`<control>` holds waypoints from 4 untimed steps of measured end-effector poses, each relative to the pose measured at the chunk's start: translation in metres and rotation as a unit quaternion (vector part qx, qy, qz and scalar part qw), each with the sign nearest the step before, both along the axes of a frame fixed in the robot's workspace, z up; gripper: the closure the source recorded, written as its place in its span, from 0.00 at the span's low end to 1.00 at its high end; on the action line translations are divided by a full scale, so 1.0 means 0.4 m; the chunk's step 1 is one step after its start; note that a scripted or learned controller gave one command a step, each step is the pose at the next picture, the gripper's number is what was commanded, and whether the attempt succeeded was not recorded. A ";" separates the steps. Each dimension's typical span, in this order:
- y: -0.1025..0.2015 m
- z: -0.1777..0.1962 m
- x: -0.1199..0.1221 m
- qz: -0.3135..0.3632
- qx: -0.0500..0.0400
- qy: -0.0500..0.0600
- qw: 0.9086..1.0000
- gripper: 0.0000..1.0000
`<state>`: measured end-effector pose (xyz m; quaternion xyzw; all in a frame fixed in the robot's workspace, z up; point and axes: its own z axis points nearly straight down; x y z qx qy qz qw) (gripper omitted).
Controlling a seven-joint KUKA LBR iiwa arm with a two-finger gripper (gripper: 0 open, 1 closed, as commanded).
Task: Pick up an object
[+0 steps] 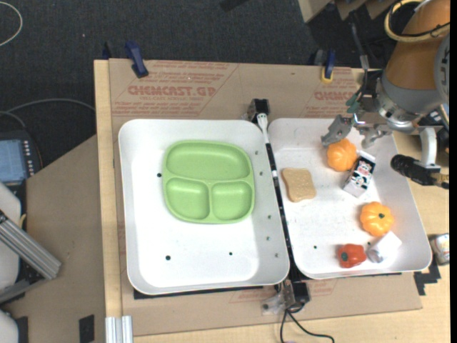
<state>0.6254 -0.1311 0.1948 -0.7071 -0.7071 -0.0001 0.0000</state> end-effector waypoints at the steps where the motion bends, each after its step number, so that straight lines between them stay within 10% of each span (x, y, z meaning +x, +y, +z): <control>1: -0.249 0.024 0.038 -0.003 -0.004 -0.002 1.000 0.00; 2: -0.208 -0.280 0.107 0.002 0.012 0.006 1.000 0.00; 3: -0.091 -0.240 -0.124 0.000 0.002 0.004 1.000 0.00; 4: 0.091 -0.162 -0.123 0.003 0.001 0.001 1.000 0.00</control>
